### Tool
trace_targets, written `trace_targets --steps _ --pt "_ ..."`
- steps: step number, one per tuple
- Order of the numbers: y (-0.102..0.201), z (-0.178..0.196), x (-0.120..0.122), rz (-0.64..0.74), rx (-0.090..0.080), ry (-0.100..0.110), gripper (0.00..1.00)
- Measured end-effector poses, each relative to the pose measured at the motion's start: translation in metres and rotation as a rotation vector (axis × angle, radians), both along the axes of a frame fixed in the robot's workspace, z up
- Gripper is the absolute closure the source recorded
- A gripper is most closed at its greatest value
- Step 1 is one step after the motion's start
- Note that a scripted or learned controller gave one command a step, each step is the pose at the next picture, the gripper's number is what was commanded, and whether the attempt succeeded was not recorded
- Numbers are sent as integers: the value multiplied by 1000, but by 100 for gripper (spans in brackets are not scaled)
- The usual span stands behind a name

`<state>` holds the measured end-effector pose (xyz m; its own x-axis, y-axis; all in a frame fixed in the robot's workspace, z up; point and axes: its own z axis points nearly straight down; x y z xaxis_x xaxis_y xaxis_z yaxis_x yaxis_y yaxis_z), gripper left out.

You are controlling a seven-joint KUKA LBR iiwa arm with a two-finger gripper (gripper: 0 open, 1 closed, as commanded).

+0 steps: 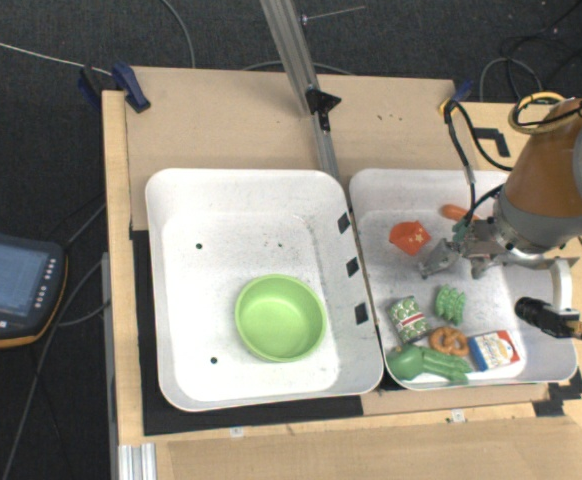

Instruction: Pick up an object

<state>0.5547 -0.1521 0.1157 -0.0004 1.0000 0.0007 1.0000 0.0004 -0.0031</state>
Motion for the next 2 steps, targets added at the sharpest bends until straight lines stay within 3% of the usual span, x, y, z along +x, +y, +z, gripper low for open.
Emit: trace_targets --steps 1,2 --pt "0 13 1 0 0 -5 100" --pt "-5 61 10 0 -2 -8 100"
